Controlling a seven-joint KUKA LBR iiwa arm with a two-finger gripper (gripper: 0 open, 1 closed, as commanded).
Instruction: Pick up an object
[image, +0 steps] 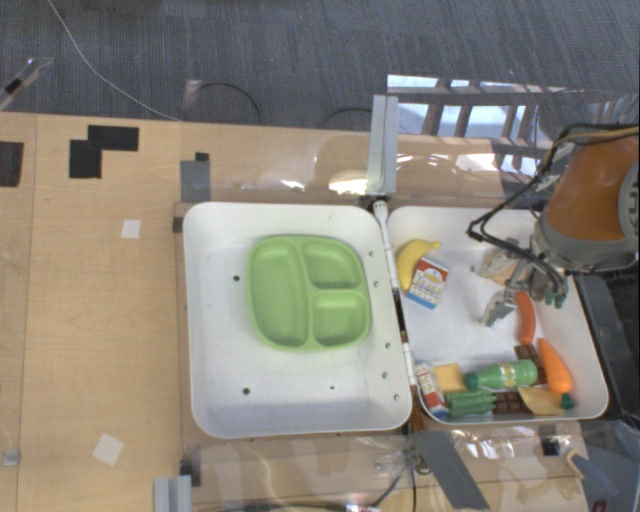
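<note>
Step in hand looks like approach/descent, no grasp yet. Arm (590, 195) comes in from the right, gripper (512, 298) hangs over the right bin (455, 225), upper-right part. Jaws look part open w/ nothing between them, though the fingers are small and blurry here so take that loosely. Nearest candidate is a red-orange sausage-like piece (526, 318) just below/right of the fingertips, prob touching or nearly; can't tell which. Carrot (555, 367) sits just beyond it toward the bin's lower right. Other options: banana (412, 254) and small carton (427, 283) near the bin's left wall, touching each other; green bottle (503, 377) lying on its side in the cluttered bottom row. Left bin (215, 300) has a green divided plate (307, 292), not a likely target from where the arm is. Next move, my read: shift slightly toward the red piece, line the jaws across its narrow axis, drop to the floor, close. Risk: a finger lands on it and just nudges it into the carrot.
</note>
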